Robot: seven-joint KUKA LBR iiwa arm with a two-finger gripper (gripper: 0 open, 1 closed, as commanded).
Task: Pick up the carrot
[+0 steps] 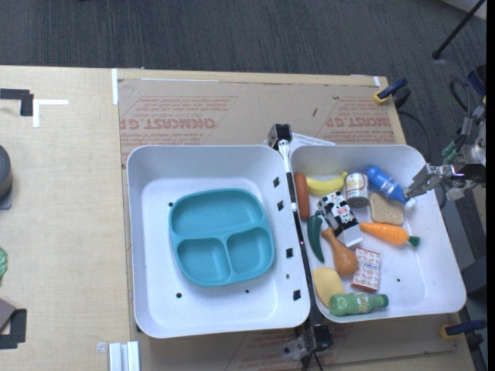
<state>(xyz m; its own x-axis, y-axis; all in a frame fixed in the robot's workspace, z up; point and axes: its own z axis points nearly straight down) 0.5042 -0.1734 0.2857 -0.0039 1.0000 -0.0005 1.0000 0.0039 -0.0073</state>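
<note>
The carrot [384,233], orange with a small green top at its right end, lies flat in the right bin [437,273], right of centre. It sits just below a slice of bread [387,209]. My gripper [424,181] hovers at the bin's upper right rim, up and to the right of the carrot and apart from it. Nothing shows in its grasp. The arm's wrist [464,161] reaches in from the right edge.
Around the carrot lie a blue bottle [383,182], can [356,185], banana [325,182], cow-patterned carton [338,211], drumstick [339,253], cracker box [366,269] and green bottle [357,304]. A teal divided plate [222,236] lies in the left bin [147,284].
</note>
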